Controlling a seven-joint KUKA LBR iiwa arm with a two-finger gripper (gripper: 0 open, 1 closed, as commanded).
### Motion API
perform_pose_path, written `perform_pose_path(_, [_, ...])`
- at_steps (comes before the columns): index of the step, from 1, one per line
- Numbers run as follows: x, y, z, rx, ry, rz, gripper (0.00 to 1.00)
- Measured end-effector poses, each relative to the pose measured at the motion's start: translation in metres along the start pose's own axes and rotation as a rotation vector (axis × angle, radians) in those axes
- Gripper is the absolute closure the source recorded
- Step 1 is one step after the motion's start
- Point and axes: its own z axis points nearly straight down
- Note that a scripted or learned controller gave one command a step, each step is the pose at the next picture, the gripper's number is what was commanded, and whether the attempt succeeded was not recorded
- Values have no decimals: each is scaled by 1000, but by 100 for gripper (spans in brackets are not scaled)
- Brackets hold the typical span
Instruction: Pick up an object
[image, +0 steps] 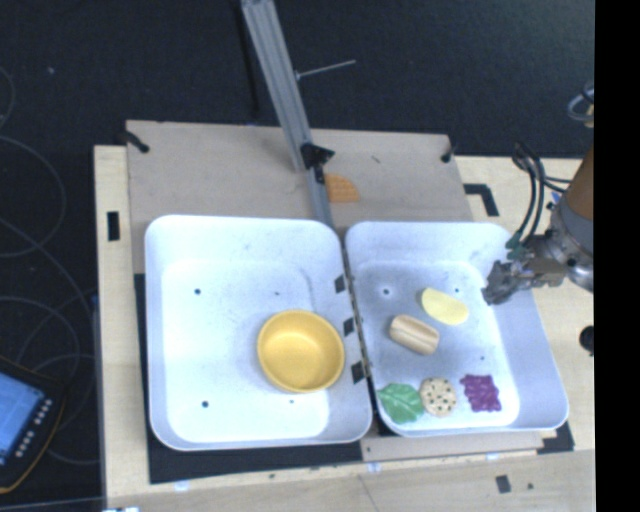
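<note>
The right bin (520, 335) holds a pale yellow oval piece (444, 306), a tan bread-like roll (413, 333), a green leafy piece (400, 401), a chocolate-chip cookie (438, 396) and a purple grape bunch (482, 392). A yellow bowl (300, 350) sits in the left bin (200, 270). My gripper (503, 282) hangs at the right bin's upper right edge, just right of the yellow oval piece and apart from it. Nothing shows between its dark tips.
A grey metal bar (285, 100) slants down from the top to the seam between the bins. An orange patch (340, 189) lies on the board behind them. Black cables trail at the left, and a tablet (20, 415) sits at the lower left.
</note>
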Motion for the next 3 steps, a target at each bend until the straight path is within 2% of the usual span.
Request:
perform_pose_path(1, [47, 13, 13, 4, 0, 3, 100])
perform_pose_path(2, [90, 32, 8, 2, 0, 2, 100])
perform_pose_path(3, [146, 55, 6, 2, 1, 1, 100])
